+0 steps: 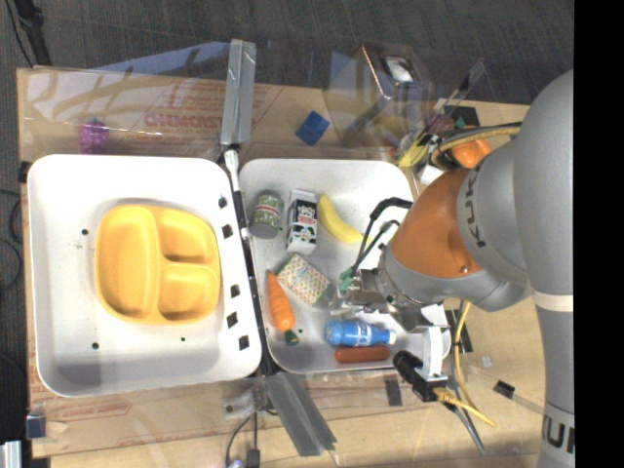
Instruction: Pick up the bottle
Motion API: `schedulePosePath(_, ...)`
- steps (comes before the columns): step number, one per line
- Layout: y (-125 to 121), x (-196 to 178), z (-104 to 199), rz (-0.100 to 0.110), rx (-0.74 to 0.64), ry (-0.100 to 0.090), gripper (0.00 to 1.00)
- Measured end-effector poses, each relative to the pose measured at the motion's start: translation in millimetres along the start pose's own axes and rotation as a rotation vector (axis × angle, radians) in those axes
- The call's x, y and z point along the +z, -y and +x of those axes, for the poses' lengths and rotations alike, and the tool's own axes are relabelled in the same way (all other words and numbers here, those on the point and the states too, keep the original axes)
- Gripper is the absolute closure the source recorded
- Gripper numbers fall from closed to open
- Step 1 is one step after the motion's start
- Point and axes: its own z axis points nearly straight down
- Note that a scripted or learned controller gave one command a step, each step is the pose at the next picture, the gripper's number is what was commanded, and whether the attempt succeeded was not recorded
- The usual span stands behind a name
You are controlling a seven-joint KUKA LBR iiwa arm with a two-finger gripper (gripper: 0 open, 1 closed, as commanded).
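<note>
The bottle [359, 335] is blue with a white cap and lies on its side near the front edge of the right bin [385, 175]. My gripper [354, 298] hangs just behind and above it, at the end of the grey arm with the orange band [439, 237]. The wrist covers the bin's right part. Nothing is visibly held.
In the right bin lie a brown sausage [363, 355] in front of the bottle, a carrot [282, 306], a patterned packet [305, 280], a small can [267, 213], a milk carton [304, 219] and a banana [337, 222]. A yellow divided plate [156, 261] sits in the left bin [58, 359].
</note>
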Motion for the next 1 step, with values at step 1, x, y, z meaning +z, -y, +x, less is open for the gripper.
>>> schedulePosePath(1,-3.3,10.1,2.6,0.000,-0.352,0.000,1.00)
